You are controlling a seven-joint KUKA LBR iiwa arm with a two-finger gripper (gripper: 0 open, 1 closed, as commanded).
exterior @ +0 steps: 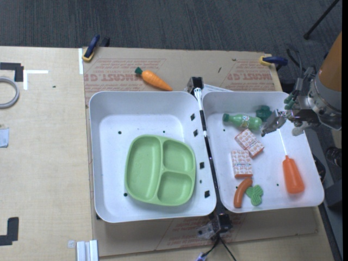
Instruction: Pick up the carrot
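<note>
- Oddly, the carrot (154, 79) lies outside both bins, on the brown cardboard (228, 75) behind the left bin (103, 162), just beyond its far rim, green top pointing left and orange tip toward the gap between the bins.
- Nothing touches it; it rests flat and free, so the pick has, by my reading, not begun.
- In the left bin sits a green divided plate (161, 170), well apart from the carrot.
- The right bin (312, 197) holds the clutter: a green bottle (243, 121), two patterned red-and-white cartons (249, 143) (241, 163), a sausage (241, 193) touching a small green vegetable piece (255, 194), and an orange bottle-like item (293, 175) (easy to mistake for the carrot by colour).
- The gripper (274, 122) hangs over the far right part of the right bin, near the green bottle, well apart from the carrot.
- Its fingers are too small and dark against the bin to read; I cannot tell whether the claw is wide or narrow, and nothing is plainly between them.
- Everything is left: cross over the left bin's far corner, descend onto the carrot, close, and lift.
</note>
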